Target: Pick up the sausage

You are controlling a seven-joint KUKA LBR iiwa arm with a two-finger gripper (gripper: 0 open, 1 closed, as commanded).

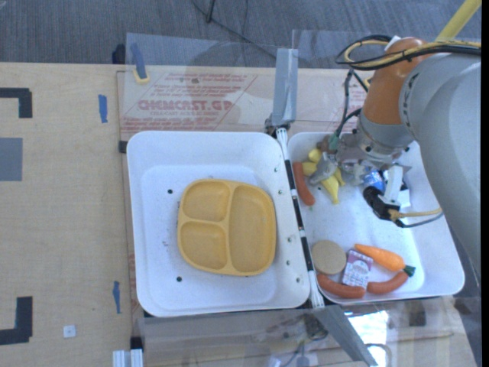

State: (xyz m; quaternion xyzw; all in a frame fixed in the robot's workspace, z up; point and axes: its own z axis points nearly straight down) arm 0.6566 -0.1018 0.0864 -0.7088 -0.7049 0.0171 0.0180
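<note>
A reddish sausage (304,183) lies along the left wall of the right bin (428,239), in its far half. Two more sausage-like pieces (341,288) (388,282) rest by the bin's near wall. My gripper (336,167) hangs low over the far left of this bin, just right of the upper sausage. It is right above some yellow banana-shaped pieces (330,186). The wrist and its cabling cover the fingers, and nothing shows between them.
The right bin also holds a round tan disc (330,256), an orange carrot (380,257) and a small pink packet (357,268). A yellow divided plate (227,226) sits in the left bin (153,167). A black-and-white cable part (386,197) hangs beside the gripper.
</note>
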